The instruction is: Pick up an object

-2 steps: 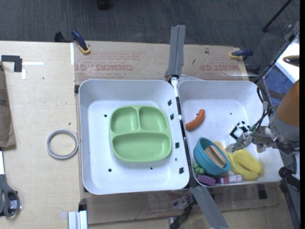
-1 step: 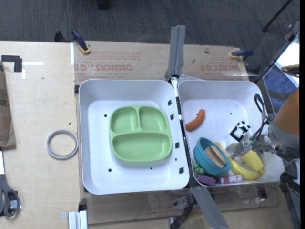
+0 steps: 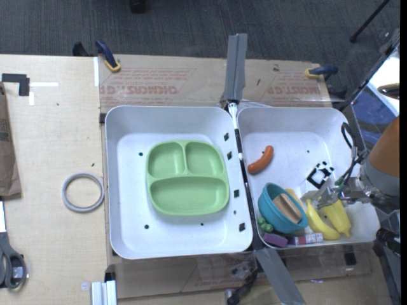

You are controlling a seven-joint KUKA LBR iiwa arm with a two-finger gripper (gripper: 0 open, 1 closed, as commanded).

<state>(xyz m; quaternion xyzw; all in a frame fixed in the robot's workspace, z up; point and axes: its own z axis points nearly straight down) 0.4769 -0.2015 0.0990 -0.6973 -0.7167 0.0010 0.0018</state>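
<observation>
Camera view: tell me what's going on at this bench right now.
A grey robot arm reaches in from the right over the right bin. Its claw sits low above the bananas, beside a blue bowl. Nothing can be seen held between the fingers, so no pick is confirmed. A hot dog lies further back in the same bin. The left bin holds a green divided plate. A grey ring lies on the bench outside the bins.

two white bins (image 3: 121,170), one green plate (image 3: 187,178), one sausage (image 3: 260,160), one teal bowl (image 3: 277,210), two bananas (image 3: 329,220).
</observation>
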